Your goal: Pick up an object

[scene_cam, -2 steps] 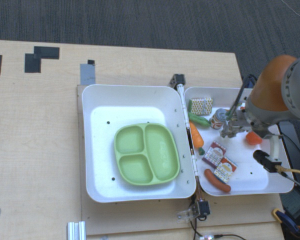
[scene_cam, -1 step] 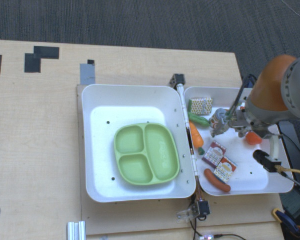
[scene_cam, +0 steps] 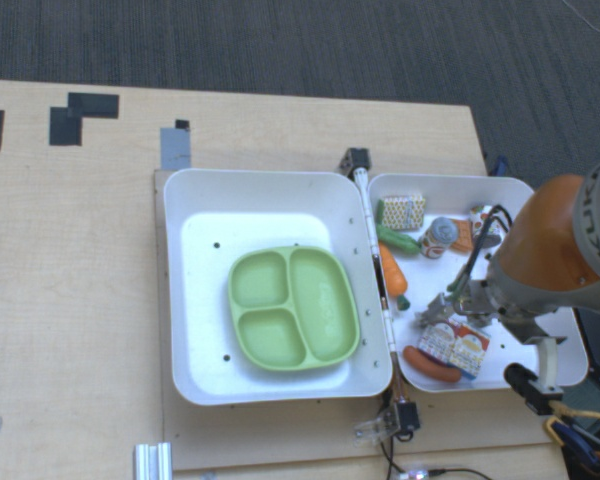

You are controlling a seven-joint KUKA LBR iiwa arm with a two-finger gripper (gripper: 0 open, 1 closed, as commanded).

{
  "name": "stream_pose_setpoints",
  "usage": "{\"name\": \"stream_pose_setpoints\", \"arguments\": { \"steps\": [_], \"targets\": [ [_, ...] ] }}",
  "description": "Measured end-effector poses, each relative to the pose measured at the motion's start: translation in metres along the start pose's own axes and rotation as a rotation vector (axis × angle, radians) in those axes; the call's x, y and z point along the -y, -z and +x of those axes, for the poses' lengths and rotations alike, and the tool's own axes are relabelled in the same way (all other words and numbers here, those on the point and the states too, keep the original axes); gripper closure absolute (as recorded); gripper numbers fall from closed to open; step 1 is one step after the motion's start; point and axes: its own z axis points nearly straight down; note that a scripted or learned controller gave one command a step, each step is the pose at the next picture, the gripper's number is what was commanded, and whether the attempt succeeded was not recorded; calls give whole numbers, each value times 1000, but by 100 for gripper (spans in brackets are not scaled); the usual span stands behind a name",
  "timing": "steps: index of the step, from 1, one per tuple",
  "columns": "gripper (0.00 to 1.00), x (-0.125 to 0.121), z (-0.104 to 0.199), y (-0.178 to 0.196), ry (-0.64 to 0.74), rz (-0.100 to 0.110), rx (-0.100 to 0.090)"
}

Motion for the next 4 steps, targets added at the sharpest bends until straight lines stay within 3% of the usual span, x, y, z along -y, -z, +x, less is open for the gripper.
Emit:
{"name": "stream_pose_setpoints", "arguments": {
  "steps": [1,2,3,4],
  "targets": [
    [100,-2,0,11,2,-6,1],
    [0,-2,0,11,2,-6,0],
    [100,-4,1,21,3,-9,0],
    [0,-4,1,21,4,-9,0]
  ]
}}
